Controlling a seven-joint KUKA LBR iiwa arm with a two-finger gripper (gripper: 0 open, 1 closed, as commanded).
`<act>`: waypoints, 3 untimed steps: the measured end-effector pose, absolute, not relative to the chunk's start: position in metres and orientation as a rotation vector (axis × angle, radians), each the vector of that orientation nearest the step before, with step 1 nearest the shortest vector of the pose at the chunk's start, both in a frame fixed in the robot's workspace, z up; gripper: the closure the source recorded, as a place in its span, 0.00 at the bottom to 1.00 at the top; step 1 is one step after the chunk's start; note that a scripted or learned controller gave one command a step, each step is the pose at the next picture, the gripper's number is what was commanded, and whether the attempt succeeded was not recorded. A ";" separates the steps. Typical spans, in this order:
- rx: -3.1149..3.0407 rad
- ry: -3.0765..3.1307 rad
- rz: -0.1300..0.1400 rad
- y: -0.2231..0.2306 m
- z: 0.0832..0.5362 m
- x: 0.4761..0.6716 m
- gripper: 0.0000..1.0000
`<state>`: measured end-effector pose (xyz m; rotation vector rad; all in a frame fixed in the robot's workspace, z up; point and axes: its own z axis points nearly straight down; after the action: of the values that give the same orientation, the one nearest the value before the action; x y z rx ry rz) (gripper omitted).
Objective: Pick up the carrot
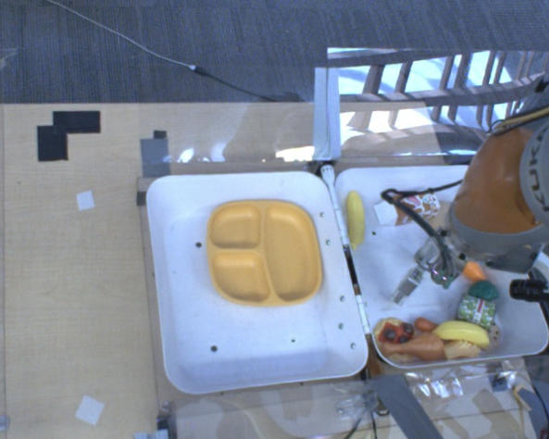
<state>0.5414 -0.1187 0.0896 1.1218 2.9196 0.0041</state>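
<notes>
- Surface [66, 301]: pale wood, set on dark grey carpet; a cable trails across the carpet at top. Two white bins sit touching, side by side.
- Arm [504, 186]: grey with orange band, reaches in from the right and covers much of the right bin [389, 272]. Risk: its bulk hides part of that bin's contents from the camera, so any grasp there is hard to verify.
- Left bin [189, 340]: holds a yellow three-section tray [263, 252], well apart from the work.
- End effector [418, 284]: hangs low over bare bin floor, fingers apparently spread a little with nothing between them; too small to be certain.
- Food cluster at the near edge: yellow banana [460, 331], green-and-red carton [479, 308], orange-brown piece [421, 346]. Risk: a closing grasp could catch a neighbour.
- Carrot [474, 270]: judged to be the small orange tip just beside the wrist, behind the fingers. Risk: fingers point away from it; closing here would likely take air.
</notes>
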 end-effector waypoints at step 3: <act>1.852 2.516 0.015 -0.141 0.091 0.501 1.00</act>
<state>0.5013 -0.1406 0.0908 1.8520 2.5161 0.0149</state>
